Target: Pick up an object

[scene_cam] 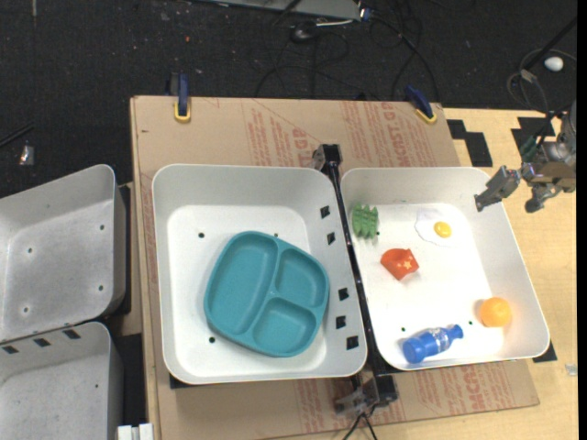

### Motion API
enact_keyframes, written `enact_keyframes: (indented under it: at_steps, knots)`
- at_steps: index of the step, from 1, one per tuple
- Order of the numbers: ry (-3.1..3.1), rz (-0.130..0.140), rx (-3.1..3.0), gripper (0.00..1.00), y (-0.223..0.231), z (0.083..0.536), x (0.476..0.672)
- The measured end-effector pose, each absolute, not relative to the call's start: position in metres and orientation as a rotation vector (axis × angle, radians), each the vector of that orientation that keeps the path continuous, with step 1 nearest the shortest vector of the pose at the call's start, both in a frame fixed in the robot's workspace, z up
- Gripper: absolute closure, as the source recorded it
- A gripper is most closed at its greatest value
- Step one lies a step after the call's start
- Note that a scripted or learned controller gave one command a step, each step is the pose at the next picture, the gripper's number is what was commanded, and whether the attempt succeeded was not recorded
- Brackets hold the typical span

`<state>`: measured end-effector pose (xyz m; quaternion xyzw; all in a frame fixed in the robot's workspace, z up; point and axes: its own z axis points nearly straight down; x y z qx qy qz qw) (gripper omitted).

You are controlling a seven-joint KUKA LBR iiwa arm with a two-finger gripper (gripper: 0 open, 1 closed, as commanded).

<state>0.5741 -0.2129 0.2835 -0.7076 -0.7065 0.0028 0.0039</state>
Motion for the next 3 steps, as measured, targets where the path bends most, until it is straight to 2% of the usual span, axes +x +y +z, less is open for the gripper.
enact_keyframes:
  at_steps: [1, 2, 3]
  knots:
    - [-2.223, 0.001, -2.221, 0.0, -0.212, 0.289, 0.576]
    - [-2.216, 0.005, -2.219, 0.0, -0.211, 0.228, 0.568]
    - [-2.218, 0.004, -2.22, 0.0, -0.217, 0.181, 0.572]
